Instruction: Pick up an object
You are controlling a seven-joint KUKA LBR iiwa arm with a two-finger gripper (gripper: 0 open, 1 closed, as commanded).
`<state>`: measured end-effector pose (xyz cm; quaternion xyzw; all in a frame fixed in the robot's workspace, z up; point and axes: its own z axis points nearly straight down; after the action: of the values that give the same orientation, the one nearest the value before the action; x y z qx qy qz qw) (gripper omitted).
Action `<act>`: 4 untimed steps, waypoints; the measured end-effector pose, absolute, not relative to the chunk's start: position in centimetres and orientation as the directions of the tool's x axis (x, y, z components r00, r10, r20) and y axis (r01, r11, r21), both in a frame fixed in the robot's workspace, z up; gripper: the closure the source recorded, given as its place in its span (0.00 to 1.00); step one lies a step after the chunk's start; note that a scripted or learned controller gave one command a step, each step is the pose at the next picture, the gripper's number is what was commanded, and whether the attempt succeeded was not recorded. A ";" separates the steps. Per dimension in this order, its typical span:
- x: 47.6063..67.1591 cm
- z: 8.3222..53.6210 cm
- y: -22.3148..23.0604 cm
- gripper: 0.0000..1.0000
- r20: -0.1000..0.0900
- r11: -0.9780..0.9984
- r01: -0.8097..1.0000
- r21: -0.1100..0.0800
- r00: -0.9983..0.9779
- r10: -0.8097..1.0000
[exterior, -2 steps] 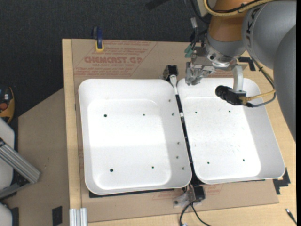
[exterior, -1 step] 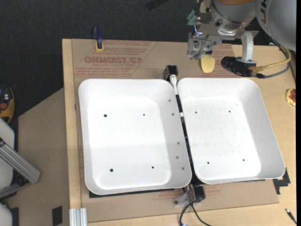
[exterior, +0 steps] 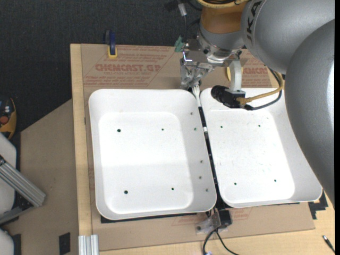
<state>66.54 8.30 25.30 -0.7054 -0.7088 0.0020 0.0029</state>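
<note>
Currently the gripper [exterior: 192,83] is seen at the far side of the bench, tip lowered over the spot where the far rims of the two bins meet. Whether the claw is released or clenched cannot be told at this angle, and nothing is seen grasped by it. The grey arm [exterior: 297,41] is seen coming in from the right, with the orange band [exterior: 226,7] directly above the wrist.

The left bin [exterior: 101,142] and right bin [exterior: 297,187] are set side by side, rims touching along the middle. Small dark dots are seen on each floor.

A black piece [exterior: 224,95] with a yellow tip is seen over the far-left corner of the right bin, just beside the gripper, with a tan cable [exterior: 265,97] running off to the right. Whether it lies in the bin or hangs from the arm cannot be told, so it cannot be confirmed as the object to pick. A white cylinder [exterior: 236,76] hangs just above it.

Both bins are carried on a cardboard sheet [exterior: 85,73] printed in red. A blue-and-yellow clamp [exterior: 110,42] is fixed at its far edge. A small connector [exterior: 219,220] with a black lead is seen at the near edge. An aluminium profile [exterior: 21,184] lies at lower left.
</note>
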 end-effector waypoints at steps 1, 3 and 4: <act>65.4 28.0 5.1 1.00 0.000 -0.002 1.000 0.000 0.002 1.000; 63.9 21.5 14.5 1.00 0.001 0.006 1.000 -0.007 -0.006 1.000; 66.9 33.0 9.4 1.00 0.000 -0.004 1.000 0.015 0.004 1.000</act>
<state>66.91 9.40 33.05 -0.7086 -0.7056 -0.0053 -0.0056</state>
